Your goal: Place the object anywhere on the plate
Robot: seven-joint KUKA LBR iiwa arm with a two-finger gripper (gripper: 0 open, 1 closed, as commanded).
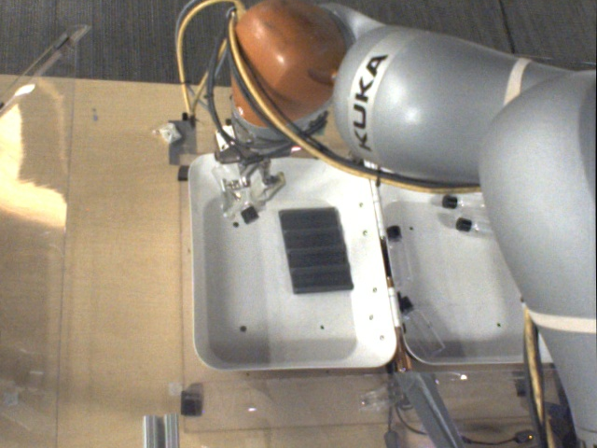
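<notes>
Two white bins on a wooden bench

We see the left bin [215, 334] and right bin [466, 339] touching side by side on the bench [103, 278]. A small dark block [191, 401] sits on the bench just below the left bin; dark carpet [112, 7] lies beyond.

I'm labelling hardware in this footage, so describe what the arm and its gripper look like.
The arm is bulky, rounded and glossy silver-grey, with black KUKA lettering along one link. An orange dome-shaped band sits above the wrist. Yellow and black cables loop around that joint. The gripper is small, metallic and pale, with dark tips.
</notes>
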